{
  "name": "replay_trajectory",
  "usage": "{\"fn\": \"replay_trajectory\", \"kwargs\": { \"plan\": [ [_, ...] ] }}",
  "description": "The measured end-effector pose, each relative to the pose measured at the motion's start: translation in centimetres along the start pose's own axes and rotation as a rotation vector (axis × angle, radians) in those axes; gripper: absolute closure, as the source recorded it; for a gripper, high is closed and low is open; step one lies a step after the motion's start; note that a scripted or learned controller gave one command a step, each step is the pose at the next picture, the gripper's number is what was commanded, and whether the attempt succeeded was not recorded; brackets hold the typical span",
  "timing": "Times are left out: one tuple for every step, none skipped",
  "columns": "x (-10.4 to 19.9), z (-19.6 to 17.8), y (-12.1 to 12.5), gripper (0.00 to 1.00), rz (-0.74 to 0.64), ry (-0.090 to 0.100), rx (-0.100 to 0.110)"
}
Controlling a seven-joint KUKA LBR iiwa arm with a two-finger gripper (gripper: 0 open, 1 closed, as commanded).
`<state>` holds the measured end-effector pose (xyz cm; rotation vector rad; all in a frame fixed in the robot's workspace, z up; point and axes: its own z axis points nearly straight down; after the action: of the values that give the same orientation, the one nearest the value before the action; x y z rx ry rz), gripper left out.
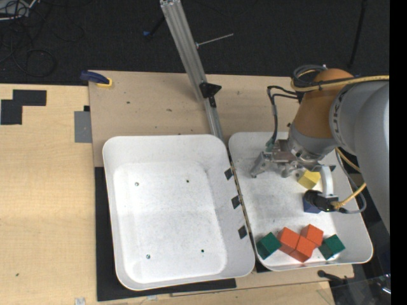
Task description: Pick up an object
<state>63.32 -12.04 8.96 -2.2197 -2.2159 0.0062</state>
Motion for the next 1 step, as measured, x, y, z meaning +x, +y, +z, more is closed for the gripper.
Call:
{"fn": "replay_trajectory", "kwargs": {
  "plan": [
    [-0.17,-1.29,0.06,1.00,0.006,0.000,-0.003]
  ]
}}
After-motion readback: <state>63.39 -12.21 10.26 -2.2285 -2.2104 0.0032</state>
